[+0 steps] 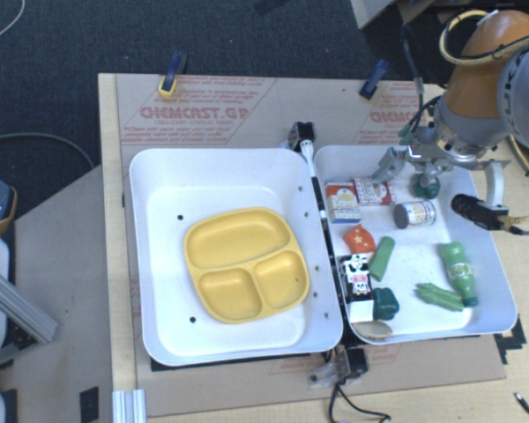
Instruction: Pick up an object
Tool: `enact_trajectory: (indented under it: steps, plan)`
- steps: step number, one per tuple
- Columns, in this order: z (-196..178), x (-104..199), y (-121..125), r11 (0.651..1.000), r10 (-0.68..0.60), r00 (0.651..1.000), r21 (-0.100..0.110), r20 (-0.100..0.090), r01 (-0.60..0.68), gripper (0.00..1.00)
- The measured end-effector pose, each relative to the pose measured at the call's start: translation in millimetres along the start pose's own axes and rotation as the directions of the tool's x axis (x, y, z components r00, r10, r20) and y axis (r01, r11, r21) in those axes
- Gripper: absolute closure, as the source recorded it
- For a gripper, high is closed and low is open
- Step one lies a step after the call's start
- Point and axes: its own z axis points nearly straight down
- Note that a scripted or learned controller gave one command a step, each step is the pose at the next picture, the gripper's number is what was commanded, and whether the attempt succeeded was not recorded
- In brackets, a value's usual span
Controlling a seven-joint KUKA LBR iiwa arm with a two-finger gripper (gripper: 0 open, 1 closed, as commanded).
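Observation:
My gripper [409, 174] hangs over the far end of the right bin [489, 320], below the grey wrist and orange band. Its two fingers stand apart, open, with nothing between them. Just in front of it a small silver can [414, 212] lies on its side. To its left lie a red-and-white packet [371, 190] and a red-and-white carton [342, 203]. Nearer the front are a red piece [360, 238], a green cucumber [383, 258], a cow-patterned carton [359, 276], a dark green cup [386, 303], a green bottle [457, 270] and a green pod [439, 297].
The left bin [154, 192] holds a yellow divided plate [245, 263]. A black part [476, 211] juts over the right bin's right rim. A tan spoon-like piece [376, 329] lies at the right bin's front rim. Clamps hold the board at the back.

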Motion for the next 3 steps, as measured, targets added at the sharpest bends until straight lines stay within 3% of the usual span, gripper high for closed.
enact_trajectory:
  steps: [1, 2, 3]
  plan:
    - [49, -3, 9, 1.000, -0.001, 1.000, -0.003, 0.000, 0.001, 0.00]
    - [61, -2, 11, 1.000, -0.002, 1.000, -0.008, -0.001, 0.002, 0.00]
    - [46, -5, 14, 1.000, -0.002, 1.000, -0.022, 0.009, 0.002, 1.00]
